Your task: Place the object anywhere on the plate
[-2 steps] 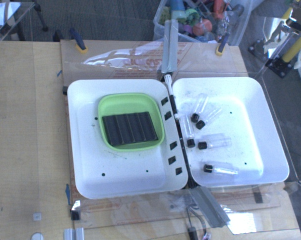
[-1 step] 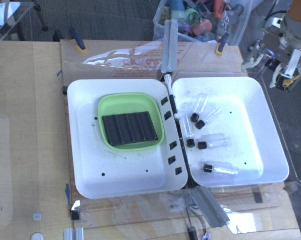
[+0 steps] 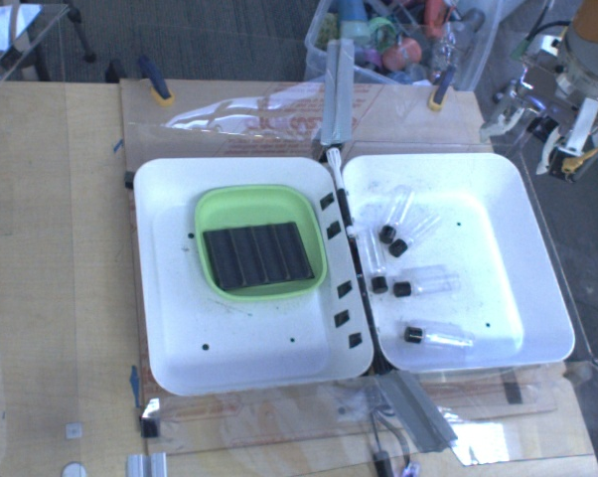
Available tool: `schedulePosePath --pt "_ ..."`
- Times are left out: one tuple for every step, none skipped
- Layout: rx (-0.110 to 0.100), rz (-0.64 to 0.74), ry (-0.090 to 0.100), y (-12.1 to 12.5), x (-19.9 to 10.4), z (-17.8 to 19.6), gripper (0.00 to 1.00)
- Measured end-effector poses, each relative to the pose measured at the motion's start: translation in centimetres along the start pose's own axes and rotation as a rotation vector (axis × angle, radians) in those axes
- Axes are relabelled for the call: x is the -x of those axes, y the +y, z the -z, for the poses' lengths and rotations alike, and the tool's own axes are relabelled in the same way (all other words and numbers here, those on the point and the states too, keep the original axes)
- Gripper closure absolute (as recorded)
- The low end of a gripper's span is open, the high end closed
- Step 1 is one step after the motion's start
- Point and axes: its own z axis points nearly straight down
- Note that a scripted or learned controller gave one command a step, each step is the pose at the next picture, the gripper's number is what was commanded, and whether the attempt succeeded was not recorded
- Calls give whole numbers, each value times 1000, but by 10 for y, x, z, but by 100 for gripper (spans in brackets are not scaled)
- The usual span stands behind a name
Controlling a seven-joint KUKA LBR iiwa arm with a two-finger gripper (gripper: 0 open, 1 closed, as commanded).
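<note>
Nearest the camera, one clear vial (image 3: 440,339) with a black cap is noted in the right bin (image 3: 537,266), others beside it. The hand (image 3: 567,132) is seen well apart, outside the bin's far right corner; its opening cannot be told. Risk: vials could roll or slip. The green plate (image 3: 264,205) carries a dark ribbed block (image 3: 257,256).

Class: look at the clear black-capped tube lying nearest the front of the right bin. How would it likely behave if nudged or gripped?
The tube lies on its side and looks round, so it would probably roll. It looks clear and smooth, so probably slippery. It seems small and thin-walled, so likely light.
</note>
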Motion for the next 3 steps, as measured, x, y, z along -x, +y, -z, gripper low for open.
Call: schedulePosePath --pt "0 0 0 0 0 0 0" --pt "0 0 0 0 0 0 0" --pt "0 0 0 0 0 0 0"
